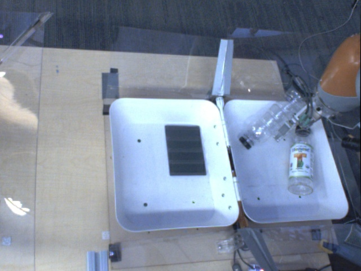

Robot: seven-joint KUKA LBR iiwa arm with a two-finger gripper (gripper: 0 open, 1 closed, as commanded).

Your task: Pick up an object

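Gripper point(306, 116) sits at the upper right of the frame, over the top right corner of the right bin point(265, 193), hanging off the grey arm point(341, 81) with its orange band. Honestly can't tell whether it's spread or clamped, since that spot is a jumble of clear plastic and wires.

Going left to right: the left side of the frame is plain wooden bench point(62, 151). Next comes the left bin point(130, 168), with a dark rectangular ribbed pad point(185, 150) lying flat a bit above its middle. A metal bar point(224, 66) stands up at the top where the two bins meet.

In the right bin, a clear plastic bottle point(273, 122) lies at a slant across the upper part. Its black cap point(245, 142) points down-left toward the divider and its other end runs up into the gripper area. Whether it's actually being gripped, I can't say. Just right of and below that is a small labelled bottle point(300, 168), lengthwise up-down in the frame, near the bin's right wall and apart from the clear one.
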